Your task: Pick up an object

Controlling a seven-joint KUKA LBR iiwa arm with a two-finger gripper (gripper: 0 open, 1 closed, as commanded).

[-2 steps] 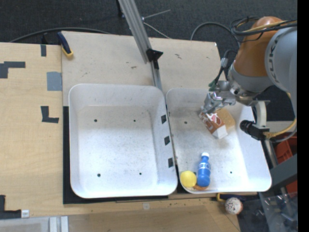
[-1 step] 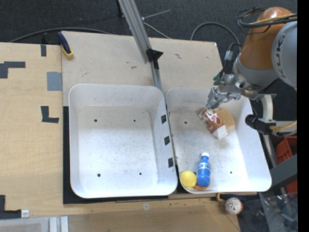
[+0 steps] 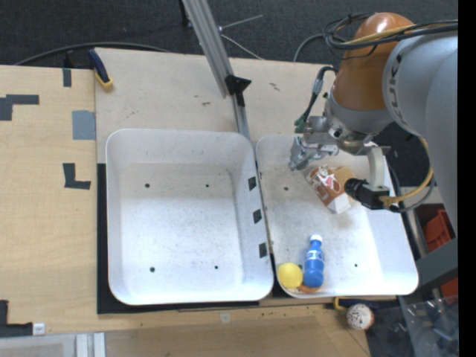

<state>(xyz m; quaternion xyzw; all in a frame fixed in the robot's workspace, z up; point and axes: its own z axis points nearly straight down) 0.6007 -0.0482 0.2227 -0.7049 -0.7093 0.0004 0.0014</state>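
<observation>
In the right bin (image 3: 387, 262) a red and white carton (image 3: 327, 187) lies on its side near the far right. A blue bottle with a white cap (image 3: 314, 262) lies by the near rim, and a yellow ball (image 3: 290, 275) touches its left side. My gripper (image 3: 303, 155) hangs over the far part of the right bin, just up and left of the carton. Nothing shows in its grasp. The grey arm with its orange band (image 3: 372, 58) fills the upper right.
The left bin (image 3: 110, 199) lies beside the right one. A slanted metal rail (image 3: 212, 43) runs down to the gap between the bins. A small speckled ball (image 3: 360, 316) lies off the bench's near edge, and a blue and yellow tool (image 3: 100, 69) lies at the far left.
</observation>
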